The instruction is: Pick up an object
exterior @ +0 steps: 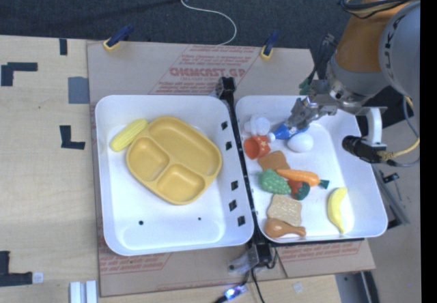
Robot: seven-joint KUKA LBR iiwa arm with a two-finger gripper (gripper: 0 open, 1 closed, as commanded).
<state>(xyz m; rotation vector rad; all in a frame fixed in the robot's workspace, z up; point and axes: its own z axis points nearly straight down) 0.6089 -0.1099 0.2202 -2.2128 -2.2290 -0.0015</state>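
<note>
The right bin (362, 226) holds several toy foods. Among them are a white egg (301, 142), a blue piece (282, 134), a small white piece (259, 123) and a red-orange piece (255, 147). An orange carrot (299, 175), green broccoli (274, 182), a cracker (284, 209), a brown drumstick (283, 228) and a yellow banana (336, 209) lie nearer the front. My gripper (299, 119) hangs low over the bin's back part, just above the blue piece and the egg. Nothing is visibly held.
The left bin (116, 226) carries a yellow compartment tray (174, 158) and a corn cob (128, 134) at its back left. A black divider (235, 158) separates the bins. The arm's grey body and orange band (365, 29) loom over the right bin's back right.
</note>
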